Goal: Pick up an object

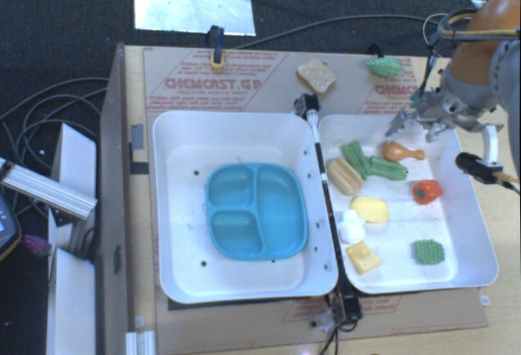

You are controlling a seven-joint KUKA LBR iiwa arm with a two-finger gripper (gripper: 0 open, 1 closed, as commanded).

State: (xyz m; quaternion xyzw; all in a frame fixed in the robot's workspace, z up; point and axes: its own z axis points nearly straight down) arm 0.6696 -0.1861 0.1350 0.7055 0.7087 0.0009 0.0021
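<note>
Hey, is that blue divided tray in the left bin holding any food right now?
Empty. The blue tray lies flat in the left bin, and all its compartments show bare blue. The toy food sits in the right bin.

blue tray (pixel 256 211) in white bin (pixel 175 182), red pepper (pixel 426 192), yellow lemon (pixel 370 208), green broccoli (pixel 429 252)

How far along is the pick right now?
Early stage. Done: the arm has reached over the right bin, with the gripper above its far edge, near the drumstick. In hand: nothing shows between its fingers. Left: descend, grasp and lift. The drumstick, tomato, hot dog and the other pieces all lie in the bin; the blue tray sits in the left bin.
</note>
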